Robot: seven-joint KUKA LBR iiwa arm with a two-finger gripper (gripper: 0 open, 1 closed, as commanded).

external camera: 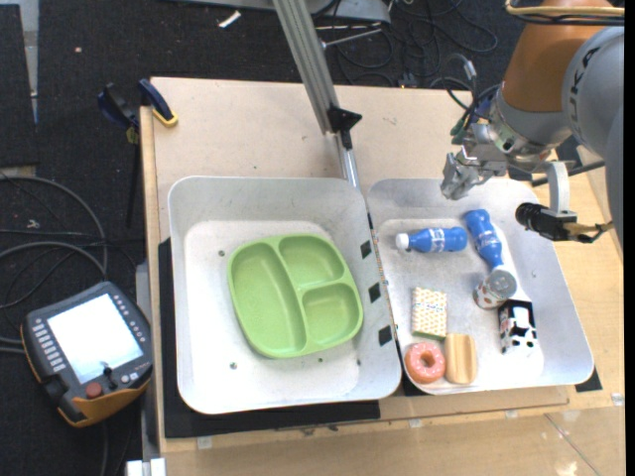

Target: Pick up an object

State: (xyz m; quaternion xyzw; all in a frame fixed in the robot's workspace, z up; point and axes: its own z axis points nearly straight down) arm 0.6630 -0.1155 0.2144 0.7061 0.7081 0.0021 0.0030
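camera view: fingers (459, 181), state i cannot tell, hang over the right bin's (566, 296) bare far edge, above two blue bottles (458, 238).

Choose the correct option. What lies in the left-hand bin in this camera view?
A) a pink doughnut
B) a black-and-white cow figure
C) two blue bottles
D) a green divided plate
D: the green divided plate sits alone in the left bin, while the bottles, doughnut and cow figure lie in the right bin.
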